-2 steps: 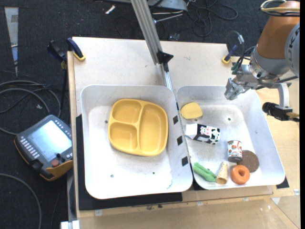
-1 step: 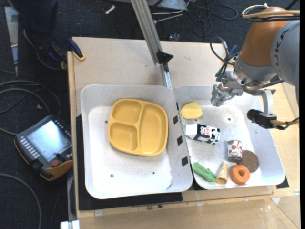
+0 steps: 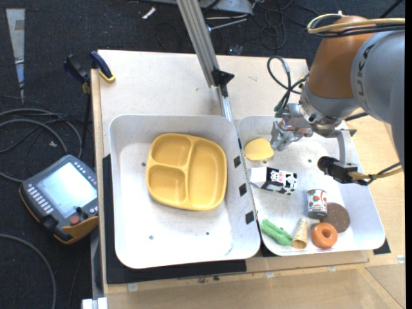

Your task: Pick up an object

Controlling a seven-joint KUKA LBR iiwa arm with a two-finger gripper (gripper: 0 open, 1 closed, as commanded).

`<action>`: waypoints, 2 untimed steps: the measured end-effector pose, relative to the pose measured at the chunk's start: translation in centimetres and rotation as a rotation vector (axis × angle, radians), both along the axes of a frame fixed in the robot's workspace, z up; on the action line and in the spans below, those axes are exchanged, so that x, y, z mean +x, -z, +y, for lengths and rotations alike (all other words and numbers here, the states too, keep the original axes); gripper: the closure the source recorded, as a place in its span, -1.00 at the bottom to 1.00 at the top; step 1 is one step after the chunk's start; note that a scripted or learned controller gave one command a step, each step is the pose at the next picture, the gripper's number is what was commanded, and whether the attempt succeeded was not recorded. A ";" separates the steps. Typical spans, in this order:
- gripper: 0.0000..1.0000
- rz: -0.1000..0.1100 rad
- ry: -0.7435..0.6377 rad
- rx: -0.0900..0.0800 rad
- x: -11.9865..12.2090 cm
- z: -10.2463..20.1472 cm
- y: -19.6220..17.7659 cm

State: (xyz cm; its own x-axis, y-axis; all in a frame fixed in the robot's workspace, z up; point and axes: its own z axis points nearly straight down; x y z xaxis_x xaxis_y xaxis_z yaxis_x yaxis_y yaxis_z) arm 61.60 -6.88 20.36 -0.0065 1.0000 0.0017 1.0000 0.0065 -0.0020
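Observation:
My gripper (image 3: 280, 139) hangs over the far left part of the right bin (image 3: 360, 192), its tips just right of a flat yellow piece (image 3: 258, 149) and apart from it. Nothing shows between the fingers. Below it lies a black-and-white cow-patterned box (image 3: 281, 180). Toward the bin's near right sit a small red-and-white can (image 3: 317, 202), a brown cookie (image 3: 338, 217) and an orange doughnut (image 3: 324, 235). A green pod (image 3: 275, 232) and a tan cone (image 3: 300, 232) lie along the near edge.
The left bin (image 3: 129, 166) holds a yellow divided plate (image 3: 187, 170). A slanted metal pole (image 3: 201, 34) rises from between the bins at the back. A black bracket (image 3: 338, 167) juts over the right bin's right side. A teach pendant (image 3: 58, 198) lies on the floor at left.

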 end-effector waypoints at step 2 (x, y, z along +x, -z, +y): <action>1.00 -0.003 -0.003 0.001 -2.7 10.5 -3.2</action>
